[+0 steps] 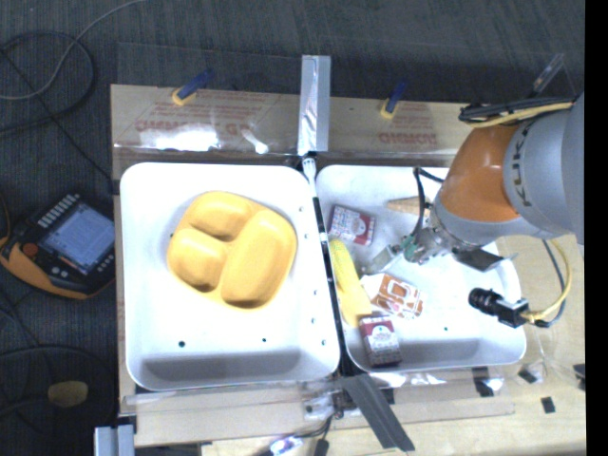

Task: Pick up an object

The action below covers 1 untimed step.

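My gripper (397,253) hangs low in the right bin (456,345), reaching in from the right under the orange-banded wrist (480,193). It sits just above an orange-and-white packet (396,295) and right of a long yellow object (348,281) lying along the bin's left wall. A red-and-white packet (351,224) lies up and to the left of the gripper. A dark red box (379,339) rests near the bin's front wall. A tan cone-shaped piece (403,205) lies by the wrist. I see nothing held in the gripper.
The left bin (152,350) holds a large lumpy yellow object (231,247). A black connector with a yellow cable (496,304) hangs over the right bin's right side. A handheld pendant (62,245) lies on the floor at left.
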### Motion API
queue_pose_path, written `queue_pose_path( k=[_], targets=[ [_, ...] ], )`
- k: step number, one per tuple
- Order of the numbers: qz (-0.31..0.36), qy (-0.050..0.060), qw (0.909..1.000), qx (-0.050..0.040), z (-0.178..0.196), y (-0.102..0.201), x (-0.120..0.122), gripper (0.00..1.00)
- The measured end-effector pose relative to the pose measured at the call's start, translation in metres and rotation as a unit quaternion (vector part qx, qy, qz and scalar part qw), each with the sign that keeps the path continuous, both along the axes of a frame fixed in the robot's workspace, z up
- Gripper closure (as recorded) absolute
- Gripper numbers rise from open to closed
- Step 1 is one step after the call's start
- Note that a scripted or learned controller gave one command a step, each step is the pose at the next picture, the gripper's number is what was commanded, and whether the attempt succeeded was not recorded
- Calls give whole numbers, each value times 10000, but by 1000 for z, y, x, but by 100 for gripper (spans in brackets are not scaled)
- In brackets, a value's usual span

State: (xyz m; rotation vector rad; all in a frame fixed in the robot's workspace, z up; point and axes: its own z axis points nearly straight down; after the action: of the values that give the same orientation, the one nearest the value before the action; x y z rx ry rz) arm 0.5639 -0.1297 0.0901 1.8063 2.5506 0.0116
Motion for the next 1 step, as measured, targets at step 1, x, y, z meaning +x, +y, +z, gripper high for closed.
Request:
queue_pose_path(
  k=[1],
  targets=[
    [-660,-16,9978,4,0,-4,-73,0]
  ],
)
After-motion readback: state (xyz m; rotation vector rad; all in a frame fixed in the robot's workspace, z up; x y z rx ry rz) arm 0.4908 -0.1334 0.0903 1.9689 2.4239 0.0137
